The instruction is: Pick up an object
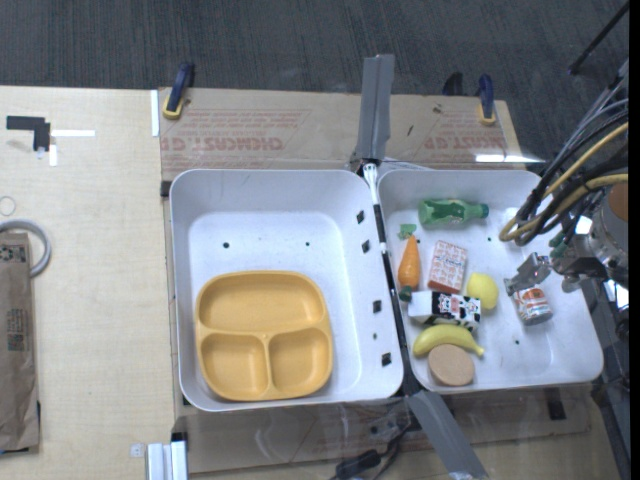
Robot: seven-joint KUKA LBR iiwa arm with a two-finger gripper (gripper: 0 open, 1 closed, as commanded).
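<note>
Over the right-hand shallow white bin (560, 368), at its right side, the tool (527, 276) is seen low, just above a small silver can with a red label (537, 305); whether it is spread or pressed together cannot be told. Nothing is seen pinched. Further left lie a yellow lemon (482, 290), a yellow banana (447, 340) and an orange carrot (409, 261). A yellow divided plastic tray (265, 333) sits in the left-hand white bin (190, 268). The approach step appears in hand; next, a descent centred on the can is called for.

cardboard sheet (300, 133) | red print, upside down, reads "CHEMCAST GP"; other labels too small to read
</note>
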